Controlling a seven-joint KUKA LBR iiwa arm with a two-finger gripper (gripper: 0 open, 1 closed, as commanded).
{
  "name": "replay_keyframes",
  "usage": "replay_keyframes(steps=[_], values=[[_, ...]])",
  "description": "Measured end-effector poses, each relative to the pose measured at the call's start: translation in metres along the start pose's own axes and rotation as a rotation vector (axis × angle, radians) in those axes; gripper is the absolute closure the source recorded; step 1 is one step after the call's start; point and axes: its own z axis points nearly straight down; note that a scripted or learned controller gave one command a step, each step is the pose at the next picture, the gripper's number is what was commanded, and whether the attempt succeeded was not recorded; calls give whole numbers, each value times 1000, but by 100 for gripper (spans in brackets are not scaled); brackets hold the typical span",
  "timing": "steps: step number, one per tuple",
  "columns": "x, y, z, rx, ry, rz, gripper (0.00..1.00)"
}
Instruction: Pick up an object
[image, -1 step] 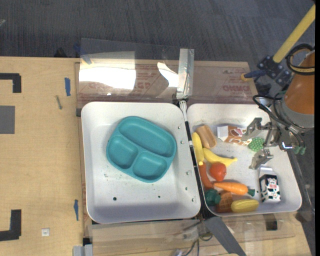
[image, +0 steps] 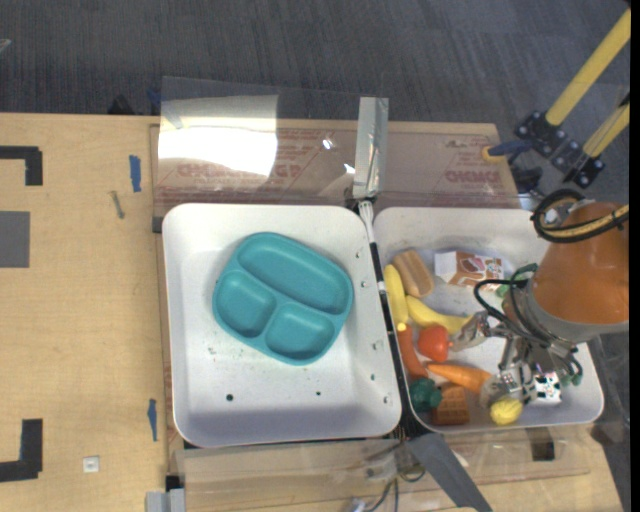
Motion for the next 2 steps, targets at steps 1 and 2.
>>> replay_keyframes(steps=[1, 2], values=[[-82, -40, -17, -2, 1, -250, 0], [-40, -7, 7, 3, -4, -170, 0]])
